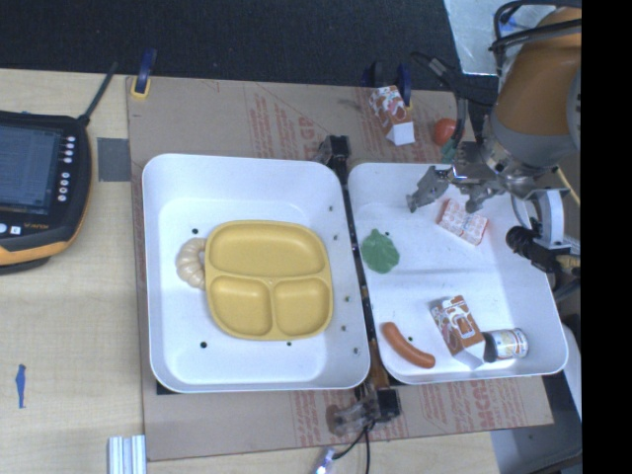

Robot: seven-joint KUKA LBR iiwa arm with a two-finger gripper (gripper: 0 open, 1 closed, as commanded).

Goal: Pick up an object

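Two fingers (427,191) spread open in right bin's (523,265) far part; red-white packet (462,222) lies between them, not gripped.

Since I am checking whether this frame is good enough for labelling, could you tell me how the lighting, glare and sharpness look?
Camera view: light is even and soft, with faint shadows under the yellow tray; the right bin is bright white but not blown out; the green object and sausage are sharp; the hand and arm look slightly soft.
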